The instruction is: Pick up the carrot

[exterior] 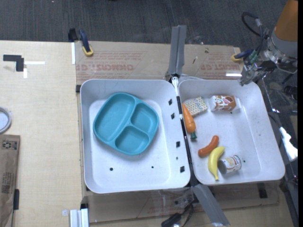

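Observation:
The orange carrot [189, 118] lies in the right bin [265, 126], against its left wall, pointing toward the far left with its green stub at the near end. My gripper [247, 74] hangs over the far right corner of that bin, well away from the carrot to its right and further back. Nothing shows in its grasp.
Close to the carrot are a cracker packet [195, 106], a snack package [223, 103], a red sausage [209, 145], a banana [215, 161] and a small can [231, 164]. The left bin [90, 164] holds a blue divided plate [126, 122]. Cables hang beside the arm's wrist.

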Motion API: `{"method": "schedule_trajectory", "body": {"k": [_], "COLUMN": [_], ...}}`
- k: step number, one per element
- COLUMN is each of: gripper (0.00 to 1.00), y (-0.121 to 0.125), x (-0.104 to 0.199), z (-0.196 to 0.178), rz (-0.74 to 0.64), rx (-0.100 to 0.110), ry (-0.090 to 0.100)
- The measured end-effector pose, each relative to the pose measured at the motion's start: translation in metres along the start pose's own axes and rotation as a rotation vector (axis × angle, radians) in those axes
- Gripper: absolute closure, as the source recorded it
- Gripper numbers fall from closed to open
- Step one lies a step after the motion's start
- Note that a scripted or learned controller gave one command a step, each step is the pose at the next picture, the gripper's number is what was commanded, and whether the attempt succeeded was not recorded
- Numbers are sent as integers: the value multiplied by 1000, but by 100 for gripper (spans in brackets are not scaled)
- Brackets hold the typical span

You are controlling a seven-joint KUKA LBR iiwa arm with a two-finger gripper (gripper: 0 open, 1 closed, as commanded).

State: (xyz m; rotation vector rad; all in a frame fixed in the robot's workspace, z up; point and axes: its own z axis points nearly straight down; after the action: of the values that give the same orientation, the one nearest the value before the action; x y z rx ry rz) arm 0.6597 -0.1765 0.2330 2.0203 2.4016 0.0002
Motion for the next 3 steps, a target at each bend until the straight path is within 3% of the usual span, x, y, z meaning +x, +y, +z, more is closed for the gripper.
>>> {"method": "schedule_trajectory", "body": {"k": [1,2,3], "gripper": [0,0,0], "y": [0,-59,-87], "x": [0,37,85], "z": [1,123,141], "rz": [0,-340,-534], "rx": [2,2,2], "ry": [1,3,4]}}
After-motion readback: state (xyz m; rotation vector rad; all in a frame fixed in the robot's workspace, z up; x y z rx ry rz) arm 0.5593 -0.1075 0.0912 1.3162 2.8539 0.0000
